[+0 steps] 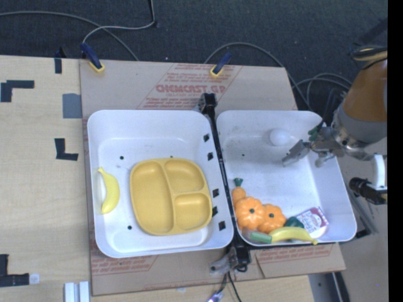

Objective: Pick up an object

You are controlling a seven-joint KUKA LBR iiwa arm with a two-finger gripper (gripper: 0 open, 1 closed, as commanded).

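Observation:
My gripper (pixel 304 157) hangs over the right bin (pixel 327 187), near its right wall, with its fingers (pixel 291 155) spread open and nothing between them. A small white egg-shaped object (pixel 278 136) lies just left of and behind the gripper, apart from it. At the bin's front are two orange pumpkins (pixel 259 214), a small carrot (pixel 238 192), a yellow banana (pixel 292 234), a green piece (pixel 260 236) and a red-and-white packet (pixel 312 219).
The left bin (pixel 101 137) holds a yellow divided plate (pixel 170 195) and a second yellow banana (pixel 109 191) by its left wall. A black clip (pixel 208 100) joins the bins at the back. Cables trail behind the bench.

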